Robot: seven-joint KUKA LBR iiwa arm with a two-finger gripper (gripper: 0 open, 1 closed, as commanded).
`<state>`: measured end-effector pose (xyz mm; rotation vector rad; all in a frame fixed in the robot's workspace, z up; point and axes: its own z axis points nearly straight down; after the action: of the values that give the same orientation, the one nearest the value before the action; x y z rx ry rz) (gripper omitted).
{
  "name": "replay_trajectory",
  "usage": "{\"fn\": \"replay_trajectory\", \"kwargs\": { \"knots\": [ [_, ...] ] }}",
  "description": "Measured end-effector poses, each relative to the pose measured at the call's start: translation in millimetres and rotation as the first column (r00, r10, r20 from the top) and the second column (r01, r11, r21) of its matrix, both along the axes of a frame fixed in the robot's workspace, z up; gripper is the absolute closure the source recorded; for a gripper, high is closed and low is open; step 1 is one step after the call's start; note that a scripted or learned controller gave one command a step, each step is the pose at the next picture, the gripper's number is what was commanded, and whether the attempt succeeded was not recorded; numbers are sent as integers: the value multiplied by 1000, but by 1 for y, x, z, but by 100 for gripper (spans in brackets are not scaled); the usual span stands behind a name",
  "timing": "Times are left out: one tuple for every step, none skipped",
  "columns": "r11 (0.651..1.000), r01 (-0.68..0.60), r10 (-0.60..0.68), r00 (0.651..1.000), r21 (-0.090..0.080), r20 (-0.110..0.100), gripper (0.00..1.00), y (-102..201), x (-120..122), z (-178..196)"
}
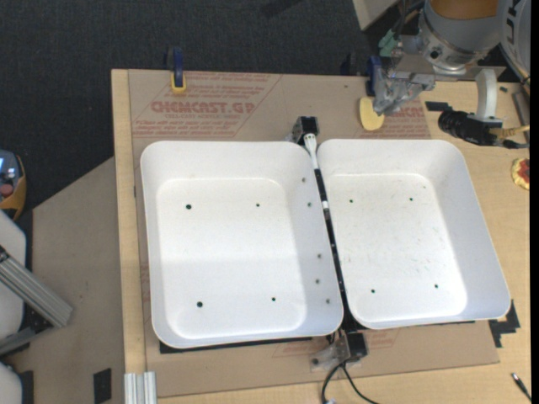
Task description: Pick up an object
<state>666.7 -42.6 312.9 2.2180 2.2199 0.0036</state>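
gripper (389, 99) above bench, hiding part of yellow object (370, 114); grip unclear

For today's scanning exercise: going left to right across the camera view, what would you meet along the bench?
Blue clamp → left white bin → black strip between the bins → right white bin. The gripper hangs above the right bin's far edge, beside a small yellow object.

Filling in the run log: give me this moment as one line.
claw: beyond right white bin, over board | small pale-yellow object: at claw tip | grasp: unconfirmed
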Motion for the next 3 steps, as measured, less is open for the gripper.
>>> {"fn": "replay_trajectory", "kwargs": {
  "knots": [
    [1000, 3, -3, 1000, -1, 1, 100, -56, 0, 23],
    [1000, -9, 9, 1000, 5, -14, 100, 52, -2, -72],
    [1000, -4, 4, 1000, 2, 4, 100, 102, 1, 11]
  ]
}}
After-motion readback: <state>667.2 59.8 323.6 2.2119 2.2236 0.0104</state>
